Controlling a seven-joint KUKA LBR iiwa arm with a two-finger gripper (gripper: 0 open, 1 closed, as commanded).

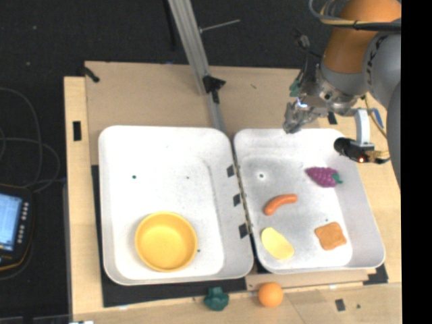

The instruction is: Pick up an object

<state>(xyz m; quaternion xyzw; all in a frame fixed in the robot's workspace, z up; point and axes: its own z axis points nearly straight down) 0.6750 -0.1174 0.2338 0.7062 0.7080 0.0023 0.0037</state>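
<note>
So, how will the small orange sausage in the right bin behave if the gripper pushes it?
The sausage looks rounded and slim, so it probably rolls sideways. It seems glossy plastic, likely light and slippery. It lies apart from the purple grapes, so it would move freely.

No legible text or labels.
</note>
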